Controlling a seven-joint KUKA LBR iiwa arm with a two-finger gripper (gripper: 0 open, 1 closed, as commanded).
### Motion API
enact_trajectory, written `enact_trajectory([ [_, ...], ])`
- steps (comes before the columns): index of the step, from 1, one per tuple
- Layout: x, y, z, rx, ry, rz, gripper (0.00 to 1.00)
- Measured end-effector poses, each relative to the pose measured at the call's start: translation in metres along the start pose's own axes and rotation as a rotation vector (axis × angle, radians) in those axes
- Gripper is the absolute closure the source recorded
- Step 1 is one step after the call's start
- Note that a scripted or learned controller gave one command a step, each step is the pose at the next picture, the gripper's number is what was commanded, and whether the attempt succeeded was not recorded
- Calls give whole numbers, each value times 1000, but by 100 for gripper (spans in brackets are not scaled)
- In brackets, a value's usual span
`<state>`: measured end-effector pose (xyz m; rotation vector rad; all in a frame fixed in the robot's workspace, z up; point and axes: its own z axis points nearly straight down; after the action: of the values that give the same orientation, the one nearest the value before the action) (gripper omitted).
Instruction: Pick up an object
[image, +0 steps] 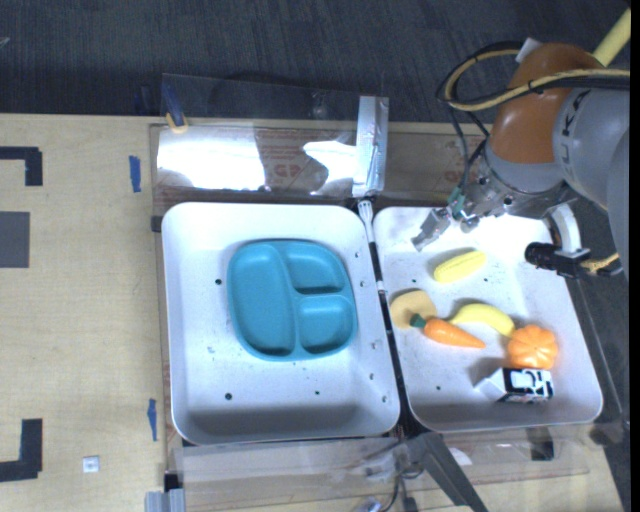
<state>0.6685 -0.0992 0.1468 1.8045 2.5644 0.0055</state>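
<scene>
Two shallow white bins sit side by side on the table. The left bin (190, 300) carries a blue divided plate (292, 297), lying flat near its middle. The right bin (580, 330) holds the loose objects: a small yellow corn-like piece (458, 265) toward the far side, a pale yellow wedge (407, 307) by the bin's left wall, an orange carrot (453, 334) touching that wedge, a yellow banana (484, 318) just behind the carrot, an orange pumpkin (532, 346) to the banana's right, and a small black-and-white toy car (527, 384) just in front of the pumpkin.

The grey arm (590, 125) with its orange band reaches in from the right, and the jaws (437, 228) hover over the far left corner of the right bin, just beyond the corn-like piece and apart from it. The jaws look slightly parted, with nothing between them.
</scene>
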Motion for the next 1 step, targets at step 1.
enact_trajectory([
  [1, -22, -79, 4, 6, 2, -126, 0],
])
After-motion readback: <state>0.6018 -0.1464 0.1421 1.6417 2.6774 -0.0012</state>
